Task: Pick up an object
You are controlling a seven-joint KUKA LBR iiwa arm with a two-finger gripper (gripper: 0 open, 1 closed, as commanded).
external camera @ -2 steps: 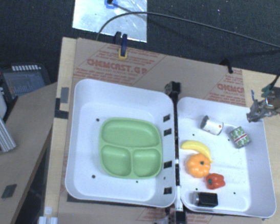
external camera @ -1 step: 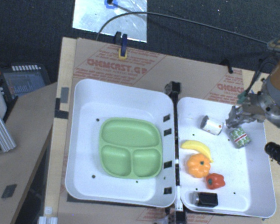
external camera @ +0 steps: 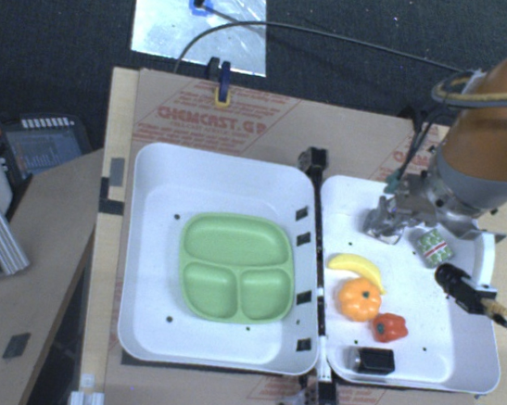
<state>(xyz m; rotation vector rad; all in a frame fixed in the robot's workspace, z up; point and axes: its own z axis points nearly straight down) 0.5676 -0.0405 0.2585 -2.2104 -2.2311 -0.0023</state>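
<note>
The gripper (external camera: 385, 221) sits low in the right bin (external camera: 483, 370); I cannot tell its state. A green-and-white object (external camera: 433, 245) lies just right of it, while the banana (external camera: 357, 268), orange pumpkin (external camera: 360, 299) and red pepper (external camera: 389, 327) lie nearer the camera. With all 4 candidates off-centre, a close here likely grabs nothing.

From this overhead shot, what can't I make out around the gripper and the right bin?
- Gripper: finger state, blurred against the right bin; camera view.
- Green-patterned object: partly hidden by the wrist, identity unclear.
- Black block: too small to identify.
- Arm: cut off by the right edge.
</note>
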